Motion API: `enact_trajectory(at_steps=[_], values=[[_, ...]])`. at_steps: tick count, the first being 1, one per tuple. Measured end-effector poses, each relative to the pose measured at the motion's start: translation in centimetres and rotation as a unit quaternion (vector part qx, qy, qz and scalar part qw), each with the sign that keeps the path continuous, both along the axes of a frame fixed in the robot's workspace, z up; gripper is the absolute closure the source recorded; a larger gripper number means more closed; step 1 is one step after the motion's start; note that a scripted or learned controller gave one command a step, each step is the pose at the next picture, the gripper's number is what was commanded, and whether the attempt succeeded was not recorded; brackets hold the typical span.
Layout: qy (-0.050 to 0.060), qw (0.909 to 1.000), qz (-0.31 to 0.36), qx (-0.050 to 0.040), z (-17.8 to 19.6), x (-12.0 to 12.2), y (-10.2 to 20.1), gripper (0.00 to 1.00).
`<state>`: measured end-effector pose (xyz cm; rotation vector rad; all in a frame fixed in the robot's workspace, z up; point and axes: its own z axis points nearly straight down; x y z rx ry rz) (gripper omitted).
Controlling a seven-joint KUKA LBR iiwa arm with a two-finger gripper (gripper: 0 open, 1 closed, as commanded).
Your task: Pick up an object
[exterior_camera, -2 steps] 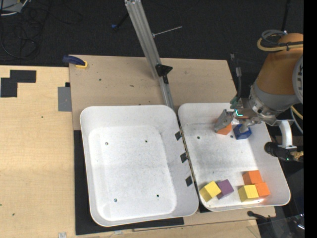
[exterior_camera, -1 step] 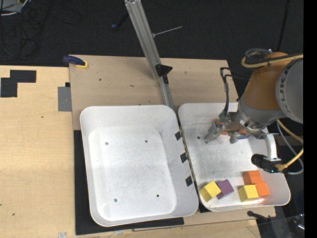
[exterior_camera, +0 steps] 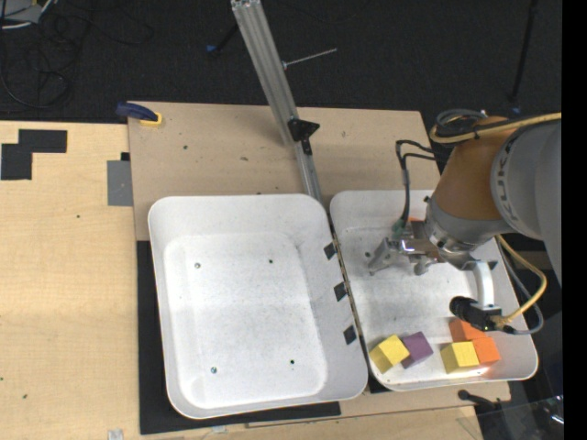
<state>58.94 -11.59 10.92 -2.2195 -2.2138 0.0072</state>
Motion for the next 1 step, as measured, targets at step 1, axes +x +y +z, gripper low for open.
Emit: enact_trajectory(at_steps=[1], values=[[-0.003,1.0,-0.002,-0.0006,-1.73,0.06,0.07,0.0]])
